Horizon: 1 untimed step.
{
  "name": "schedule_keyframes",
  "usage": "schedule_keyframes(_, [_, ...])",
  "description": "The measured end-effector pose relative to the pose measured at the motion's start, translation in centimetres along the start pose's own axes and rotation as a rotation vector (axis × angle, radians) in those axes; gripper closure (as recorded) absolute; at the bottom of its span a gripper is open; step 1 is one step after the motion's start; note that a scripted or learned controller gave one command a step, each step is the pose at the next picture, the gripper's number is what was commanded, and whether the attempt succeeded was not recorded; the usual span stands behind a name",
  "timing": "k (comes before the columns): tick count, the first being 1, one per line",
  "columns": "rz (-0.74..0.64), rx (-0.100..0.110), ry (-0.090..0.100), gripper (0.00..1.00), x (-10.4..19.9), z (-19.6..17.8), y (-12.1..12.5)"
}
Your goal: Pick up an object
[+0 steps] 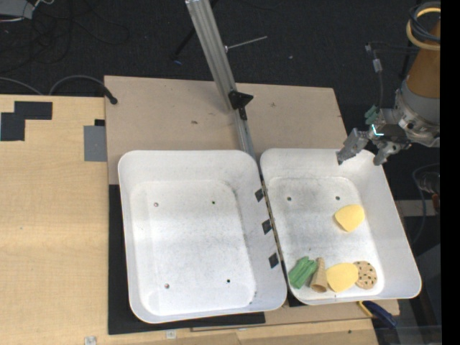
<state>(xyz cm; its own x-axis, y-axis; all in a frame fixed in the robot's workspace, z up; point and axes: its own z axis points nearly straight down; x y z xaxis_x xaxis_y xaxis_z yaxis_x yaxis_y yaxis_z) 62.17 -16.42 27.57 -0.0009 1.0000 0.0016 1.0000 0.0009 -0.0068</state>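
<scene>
My gripper [364, 152] hangs above the far right corner of the right bin [388, 207], fingers spread open with nothing between them. Well below it in that bin lies a yellow rounded piece [349, 218]. Along the bin's near edge sit a green piece [302, 272], a tan cone-like piece [318, 275], a second yellow piece [341, 277] and a brown speckled cookie [365, 274], all close together.
The left bin [133, 214] sits beside the right one, joined by black clips [263, 208]. A slanted metal rail [215, 63] rises behind the bins. Light wooden bench surface [50, 214] lies at the left.
</scene>
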Motion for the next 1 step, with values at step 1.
schedule_keyframes(1, [-0.002,-0.004,-0.001,0.00,0.01,-0.27,0.07])
